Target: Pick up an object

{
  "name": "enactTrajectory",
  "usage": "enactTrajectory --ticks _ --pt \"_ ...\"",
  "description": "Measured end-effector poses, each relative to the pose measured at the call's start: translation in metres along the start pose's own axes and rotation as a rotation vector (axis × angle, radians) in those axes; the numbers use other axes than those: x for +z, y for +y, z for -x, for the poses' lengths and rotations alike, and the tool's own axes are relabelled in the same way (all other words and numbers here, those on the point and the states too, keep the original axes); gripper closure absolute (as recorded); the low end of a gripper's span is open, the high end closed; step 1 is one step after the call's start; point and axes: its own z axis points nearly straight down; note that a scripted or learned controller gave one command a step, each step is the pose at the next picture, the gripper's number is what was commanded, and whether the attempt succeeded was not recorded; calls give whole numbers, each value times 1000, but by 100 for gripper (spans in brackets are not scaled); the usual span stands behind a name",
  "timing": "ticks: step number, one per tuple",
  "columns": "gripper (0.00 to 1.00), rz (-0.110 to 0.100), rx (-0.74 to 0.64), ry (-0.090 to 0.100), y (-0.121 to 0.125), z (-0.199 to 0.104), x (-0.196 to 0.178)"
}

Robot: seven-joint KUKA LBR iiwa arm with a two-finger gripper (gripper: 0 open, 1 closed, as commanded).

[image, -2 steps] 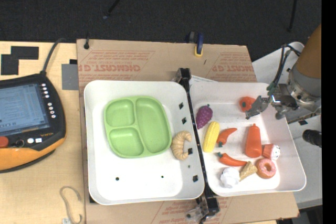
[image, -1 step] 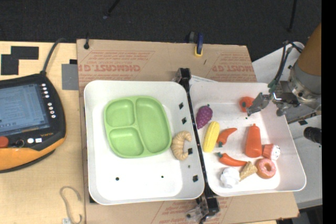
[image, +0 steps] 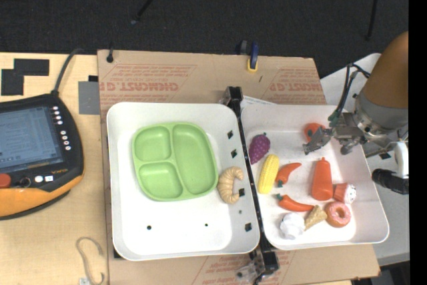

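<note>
Your end effector [image: 319, 139] hangs over the right bin [image: 373, 227]; you cannot tell how it is set. The orange bottle-shaped toy [image: 321, 179] lies just below it, long axis near vertical, narrow end pointing toward the end effector.

Strewn across the right bin [image: 380, 227]: grapes [image: 259, 147], corn [image: 268, 172], two chillies [image: 287, 172] [image: 294, 203], orange bottle [image: 321, 179], donut [image: 338, 214], strawberry [image: 345, 193], cone [image: 315, 216], white lump [image: 291, 225]. Lying in the left bin [image: 173, 237]: croissant [image: 231, 184].

A teach pendant [image: 33, 150] lies left of the bins [image: 127, 210].
</note>
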Motion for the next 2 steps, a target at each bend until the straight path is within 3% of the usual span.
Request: enactTrajectory --ticks 2 --pt "0 0 -3 1 6 -9 91"
